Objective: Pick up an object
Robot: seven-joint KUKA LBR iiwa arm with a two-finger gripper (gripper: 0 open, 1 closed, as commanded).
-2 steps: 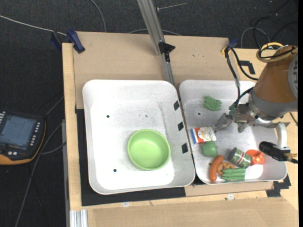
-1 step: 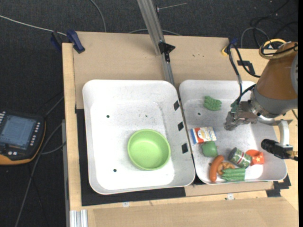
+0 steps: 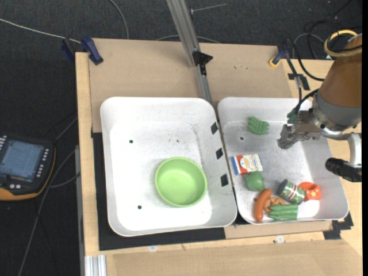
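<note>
My gripper [image 3: 287, 138] hangs in the right bin [image 3: 276, 108], toward 2 o'clock; whether my fingers are released or clenched I cannot tell. Green leafy toy [image 3: 258, 125] just at my 9. Remaining toys crowd 6 o'clock. Green bowl [image 3: 180, 181] in the left bin [image 3: 149, 119]. Bench [image 3: 149, 68] plywood; floor dark carpet.

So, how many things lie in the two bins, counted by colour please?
Green: 5: bowl, leafy piece, round piece, can, bean pods
Red or orange: 2: sausage, red piece
White, red and blue: 1: small carton
Total: 8
</note>
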